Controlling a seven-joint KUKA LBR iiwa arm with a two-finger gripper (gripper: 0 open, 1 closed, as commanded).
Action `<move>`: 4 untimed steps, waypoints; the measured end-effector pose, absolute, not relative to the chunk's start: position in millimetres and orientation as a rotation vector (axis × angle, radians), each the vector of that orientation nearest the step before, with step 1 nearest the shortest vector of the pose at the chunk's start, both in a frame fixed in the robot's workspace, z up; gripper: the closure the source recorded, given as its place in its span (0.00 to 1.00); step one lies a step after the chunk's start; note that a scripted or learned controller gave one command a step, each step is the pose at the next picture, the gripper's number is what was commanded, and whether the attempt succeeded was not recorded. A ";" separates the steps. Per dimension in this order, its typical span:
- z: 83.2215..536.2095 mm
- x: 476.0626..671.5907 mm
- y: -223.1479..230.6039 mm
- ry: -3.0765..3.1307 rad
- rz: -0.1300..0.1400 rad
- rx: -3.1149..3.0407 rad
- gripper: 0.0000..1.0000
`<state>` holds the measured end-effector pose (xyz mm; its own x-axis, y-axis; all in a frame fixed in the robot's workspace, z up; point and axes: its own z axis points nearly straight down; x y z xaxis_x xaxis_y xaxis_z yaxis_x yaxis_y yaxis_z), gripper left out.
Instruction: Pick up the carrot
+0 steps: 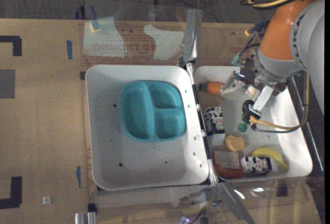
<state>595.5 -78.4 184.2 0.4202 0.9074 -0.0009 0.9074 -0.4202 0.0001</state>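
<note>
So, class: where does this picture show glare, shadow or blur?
Camera view: glare streaks the clear panel along the bottom edge; the arm throws soft shadow into the right bin; the carrot and teal divided plate look slightly soft.

Two bins, gripper over the right one

Carrot (pixel 213 87) lies just left of the gripper (pixel 238 83); tray (pixel 152 110) sits in the left bin (pixel 103 130), farther left.

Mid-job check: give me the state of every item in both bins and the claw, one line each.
Orange carrot: lying at right bin's top-left corner, ungrasped.
Claw: just right of the carrot, fingers unclear.
Teal divided plastic plate: flat in left bin, compartments bare.
Black-and-white cow-print carton: lying against the divider.
Second cow-print carton: lying on its side.
Yellow banana: lying by the near wall.
Red flat pack: lying flat.
</note>
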 end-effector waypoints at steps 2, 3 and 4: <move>118.2 654.4 -100.3 1.793 0.035 2.562 1.00; 113.3 664.9 -99.8 1.672 -0.016 2.660 1.00; 185.3 667.1 -43.4 1.530 0.000 2.743 1.00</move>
